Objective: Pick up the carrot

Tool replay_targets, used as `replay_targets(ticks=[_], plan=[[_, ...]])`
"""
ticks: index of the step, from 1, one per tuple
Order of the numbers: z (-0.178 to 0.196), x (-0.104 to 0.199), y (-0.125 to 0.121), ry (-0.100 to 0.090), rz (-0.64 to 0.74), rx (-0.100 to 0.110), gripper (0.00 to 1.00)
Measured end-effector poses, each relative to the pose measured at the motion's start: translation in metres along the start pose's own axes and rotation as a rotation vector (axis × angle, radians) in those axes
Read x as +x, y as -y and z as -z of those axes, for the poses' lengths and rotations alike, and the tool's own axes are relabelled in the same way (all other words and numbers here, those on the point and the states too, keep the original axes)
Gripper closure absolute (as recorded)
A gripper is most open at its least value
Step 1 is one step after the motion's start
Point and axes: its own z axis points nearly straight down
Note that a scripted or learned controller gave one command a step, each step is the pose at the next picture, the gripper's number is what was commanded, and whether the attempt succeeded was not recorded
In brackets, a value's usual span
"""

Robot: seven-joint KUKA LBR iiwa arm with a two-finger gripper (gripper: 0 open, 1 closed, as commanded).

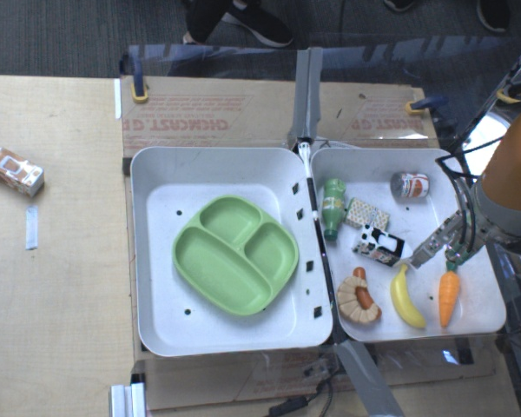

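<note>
A: Where does the gripper [449, 243] sit?

B: Over the right bin [489, 324], near its right wall and toward the near right corner. One metal finger slants down to the left; whether the gripper is open or closed cannot be told, and nothing is seen held in it.

A: And the carrot [449, 297]?

B: It lies on the floor of that bin just below the tool in the view, close to the right wall, not far from the near edge. Its green top points up toward the gripper and its orange tip points toward the near edge, so its long axis runs roughly along the right wall. The green top looks to be touching or almost touching the tool.

A: What lies further out?

B: A banana [406, 299] is just beside the carrot, on its left, lying nearly parallel. Beyond that is a hot dog [359, 300]. Well apart, the left bin [148, 259] carries a green divided plate [234, 254].

A: So the coming move?

B: Probably a short shift toward the near edge, to close across the carrot's width, clear of the banana.
</note>
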Motion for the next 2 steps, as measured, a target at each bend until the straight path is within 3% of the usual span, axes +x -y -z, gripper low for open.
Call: replay_targets(ticks=[1,2], plan=[[0.000,0.000,0.000,0.000,0.000,0.000,0.00],[-0.012,-0.040,0.035,0.000,0.038,0.001,0.00]])
